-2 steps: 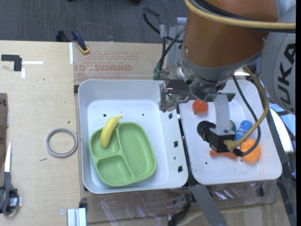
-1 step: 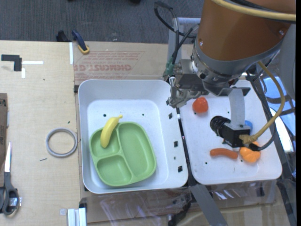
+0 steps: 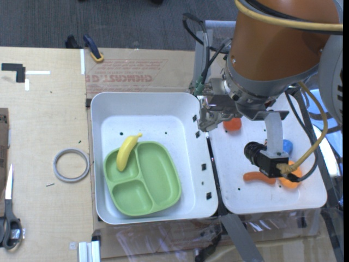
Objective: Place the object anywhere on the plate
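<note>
The counter (image 3: 38, 124) runs wide and pale under everything, with brown cardboard (image 3: 136, 72) laid behind the bins. The grey arm (image 3: 283, 31) with its big orange band looms over the right bin (image 3: 305, 195), and its tool (image 3: 210, 116) hangs near the divide between the two bins; from where I stand I cannot tell how it is set or whether it has anything.

In the left bin (image 3: 109, 113) lies the green plate (image 3: 150, 182), split into compartments. The yellow banana (image 3: 127, 150) rests across the plate's upper left rim, one end inside a compartment.

The right bin has small orange pieces (image 3: 260, 177) and a blue bit (image 3: 286, 146) near the arm's black fitting. A grey ring (image 3: 71, 165) lies on the counter left of the bins, scissors (image 3: 10, 222) at the edge.
</note>
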